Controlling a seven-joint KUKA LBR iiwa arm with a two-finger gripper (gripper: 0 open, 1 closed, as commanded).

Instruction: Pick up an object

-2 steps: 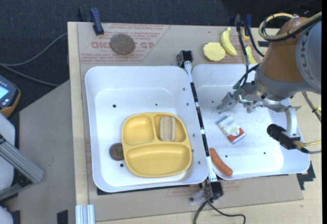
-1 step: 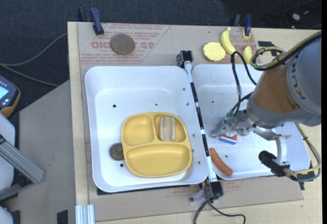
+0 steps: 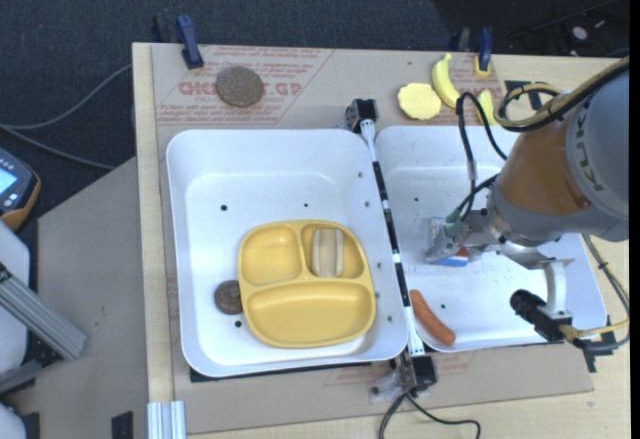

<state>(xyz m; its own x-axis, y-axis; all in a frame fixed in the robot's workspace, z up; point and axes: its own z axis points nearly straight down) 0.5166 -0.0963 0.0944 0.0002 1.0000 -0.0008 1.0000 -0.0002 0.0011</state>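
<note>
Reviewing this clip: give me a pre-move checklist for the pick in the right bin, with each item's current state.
1. Gripper low inside the right bin: ok.
2. Small blue and red object lies right at the gripper: ok.
3. Object seen between the fingers: cannot tell.
4. Hot dog at the bin's near edge, apart from the gripper: ok.
5. Yellow divided plate sits in the left bin, out of the arm's way: ok.

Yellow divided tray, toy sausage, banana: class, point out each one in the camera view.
yellow divided tray (image 3: 305,312), camera view, floor of its large front compartment.
toy sausage (image 3: 432,319), camera view, middle of its length.
banana (image 3: 443,80), camera view, middle of its curve.
</note>
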